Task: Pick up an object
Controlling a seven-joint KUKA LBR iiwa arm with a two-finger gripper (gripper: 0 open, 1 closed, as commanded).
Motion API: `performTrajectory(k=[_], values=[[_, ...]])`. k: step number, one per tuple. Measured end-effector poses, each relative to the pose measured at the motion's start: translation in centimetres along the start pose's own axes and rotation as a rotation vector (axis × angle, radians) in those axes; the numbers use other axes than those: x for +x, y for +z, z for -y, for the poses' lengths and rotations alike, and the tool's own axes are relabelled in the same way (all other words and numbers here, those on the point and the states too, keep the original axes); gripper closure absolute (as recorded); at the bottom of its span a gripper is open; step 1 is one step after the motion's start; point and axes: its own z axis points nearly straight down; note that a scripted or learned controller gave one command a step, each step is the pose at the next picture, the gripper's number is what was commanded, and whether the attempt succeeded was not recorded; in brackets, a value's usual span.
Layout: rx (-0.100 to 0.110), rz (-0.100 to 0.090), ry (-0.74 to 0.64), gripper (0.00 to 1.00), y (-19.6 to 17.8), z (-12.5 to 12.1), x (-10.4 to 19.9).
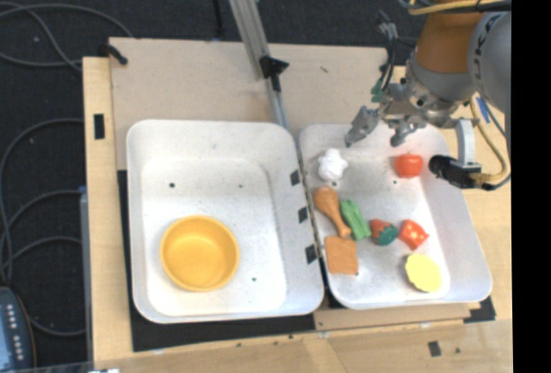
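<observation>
My gripper (380, 132) hangs over the far edge of the right bin (469, 216), its two grey fingers spread open with nothing between them. Below it in that bin lie a white crumpled object (331, 164), a red tomato-like piece (408, 164), a tan drumstick (330, 208), a green vegetable (354, 218), a small red and green piece (384, 233), a red pepper piece (414, 233), an orange-brown block (342, 257) and a yellow round piece (423, 272). The white object is closest, down and to the left of the fingers.
The left bin (155, 152) holds a yellow bowl (200, 252) near its front. A slanted metal pole (248, 18) rises behind the bins' junction. A black cylinder (453, 170) on the arm overhangs the right bin's right side.
</observation>
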Motion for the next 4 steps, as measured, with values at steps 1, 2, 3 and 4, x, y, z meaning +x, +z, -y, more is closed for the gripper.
performTrajectory(k=[1, 2, 3, 4], values=[[0.0, 0.0, 0.0, 0.0, 0.0, 0.0, 0.0], [0.006, 0.003, 0.005, 0.0, 6.2, 0.0, -0.6], [0.004, 0.003, 0.005, 0.0, 10.6, 0.0, -0.3], [0.003, 0.003, 0.007, 0.0, 12.9, 0.1, -0.5]])
